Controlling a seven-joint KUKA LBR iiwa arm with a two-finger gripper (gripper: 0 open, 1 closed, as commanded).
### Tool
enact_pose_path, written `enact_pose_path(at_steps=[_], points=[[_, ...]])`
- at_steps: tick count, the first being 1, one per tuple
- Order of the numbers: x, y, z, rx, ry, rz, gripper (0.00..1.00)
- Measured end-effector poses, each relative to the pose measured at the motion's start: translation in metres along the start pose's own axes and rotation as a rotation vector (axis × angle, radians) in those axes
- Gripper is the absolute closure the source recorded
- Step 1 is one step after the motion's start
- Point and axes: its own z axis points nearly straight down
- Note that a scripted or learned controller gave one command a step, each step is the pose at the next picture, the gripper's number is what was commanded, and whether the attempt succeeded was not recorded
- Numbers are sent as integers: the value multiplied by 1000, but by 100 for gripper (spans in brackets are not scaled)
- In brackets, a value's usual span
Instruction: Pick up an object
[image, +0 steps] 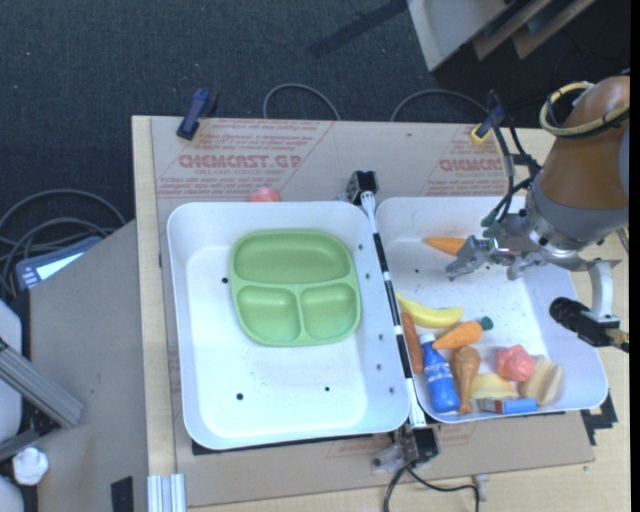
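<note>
With the gripper (470, 262) spread and holding nothing, it should drop squarely over the orange carrot piece (444, 243) just beyond its fingertips before closing.

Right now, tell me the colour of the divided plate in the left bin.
Light green, seen in the camera view: divided plate.
</note>
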Motion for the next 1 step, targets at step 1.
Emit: enact_pose_path(at_steps=[1], points=[[7, -82, 48, 1, 0, 1, 0]])
